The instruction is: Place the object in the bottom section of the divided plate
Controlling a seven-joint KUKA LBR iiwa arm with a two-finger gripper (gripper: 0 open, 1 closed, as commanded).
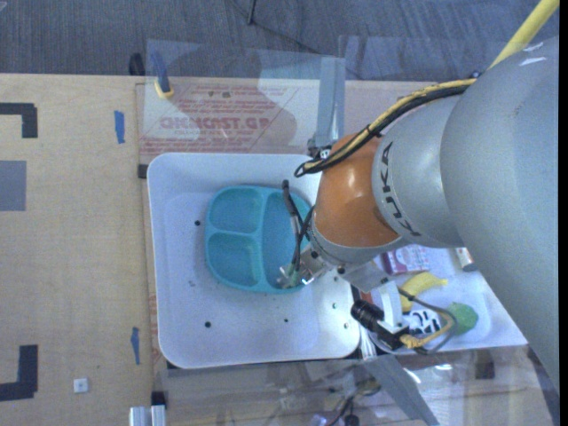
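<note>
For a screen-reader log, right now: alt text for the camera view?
A grey arm with an orange band reaches from the right over a teal divided plate in the left white bin. Small objects lie in the right bin.

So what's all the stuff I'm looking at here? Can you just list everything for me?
Divided plate: one, teal, three sections, lying in the left bin.
Left bin: one, white, shallow, middle of the bench.
Right bin: one, white, mostly hidden under the arm.
Yellow object: one, in the right bin.
Green object: one, in the right bin, beside the yellow one.
Black-and-white object: one, in the right bin; too small to identify.
Bench: one, pale wood, with blue tape marks.
Arm: one, grey with an orange band, reaching in from the right.
Gripper: one, at the plate's right edge.
</note>
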